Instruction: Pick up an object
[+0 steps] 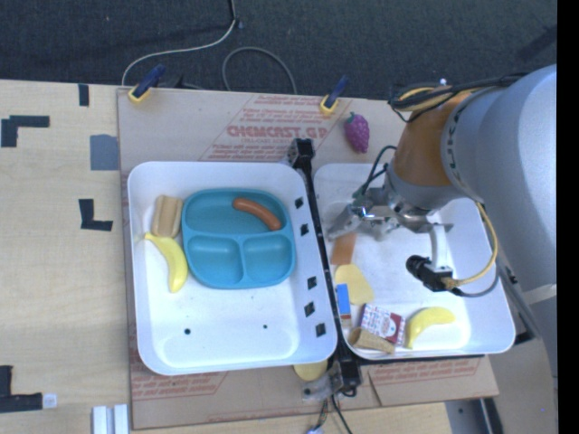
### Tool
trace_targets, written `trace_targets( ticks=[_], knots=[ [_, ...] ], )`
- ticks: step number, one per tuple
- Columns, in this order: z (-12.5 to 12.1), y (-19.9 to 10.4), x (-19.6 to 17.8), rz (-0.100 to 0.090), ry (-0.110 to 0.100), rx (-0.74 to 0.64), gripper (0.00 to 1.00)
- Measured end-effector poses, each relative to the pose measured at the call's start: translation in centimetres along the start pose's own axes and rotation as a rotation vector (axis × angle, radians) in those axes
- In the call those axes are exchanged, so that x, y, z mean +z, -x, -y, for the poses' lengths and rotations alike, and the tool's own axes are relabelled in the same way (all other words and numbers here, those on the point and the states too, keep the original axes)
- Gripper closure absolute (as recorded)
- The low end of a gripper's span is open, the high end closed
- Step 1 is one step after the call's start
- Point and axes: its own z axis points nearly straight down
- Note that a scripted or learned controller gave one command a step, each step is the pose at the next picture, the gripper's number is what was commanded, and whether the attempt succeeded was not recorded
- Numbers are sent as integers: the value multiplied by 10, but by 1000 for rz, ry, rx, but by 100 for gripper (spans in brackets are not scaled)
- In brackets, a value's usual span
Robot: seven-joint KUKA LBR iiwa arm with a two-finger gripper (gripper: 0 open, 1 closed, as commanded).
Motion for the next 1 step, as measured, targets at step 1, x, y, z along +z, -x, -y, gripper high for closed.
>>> trace_targets(
  ticks=[1],
  knots=[
    [-1, 1, -12, 2, 4, -1, 100]
  ],
)
